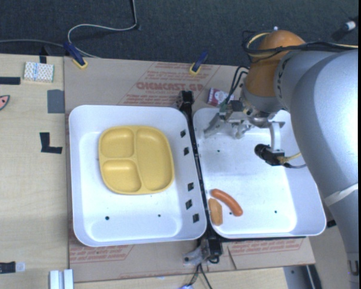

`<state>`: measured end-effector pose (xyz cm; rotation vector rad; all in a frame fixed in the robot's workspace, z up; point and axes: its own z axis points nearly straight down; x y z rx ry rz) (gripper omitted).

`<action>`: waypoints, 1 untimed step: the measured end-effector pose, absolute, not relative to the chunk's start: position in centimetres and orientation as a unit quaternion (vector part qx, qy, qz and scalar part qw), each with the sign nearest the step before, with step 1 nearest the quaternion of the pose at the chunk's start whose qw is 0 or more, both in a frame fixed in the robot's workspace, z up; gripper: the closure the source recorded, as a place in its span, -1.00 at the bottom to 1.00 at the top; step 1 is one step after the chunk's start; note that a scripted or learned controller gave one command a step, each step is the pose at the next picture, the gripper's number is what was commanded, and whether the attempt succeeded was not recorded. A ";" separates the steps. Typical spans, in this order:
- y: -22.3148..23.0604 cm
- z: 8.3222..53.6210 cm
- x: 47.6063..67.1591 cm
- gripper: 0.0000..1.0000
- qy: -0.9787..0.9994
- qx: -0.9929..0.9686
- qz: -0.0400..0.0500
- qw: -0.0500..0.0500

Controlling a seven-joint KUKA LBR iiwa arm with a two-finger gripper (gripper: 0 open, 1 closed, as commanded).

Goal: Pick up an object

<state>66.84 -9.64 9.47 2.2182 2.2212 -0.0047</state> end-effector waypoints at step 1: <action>-11.1 8.6 58.8 -1.00 0.707 0.707 0.000 0.001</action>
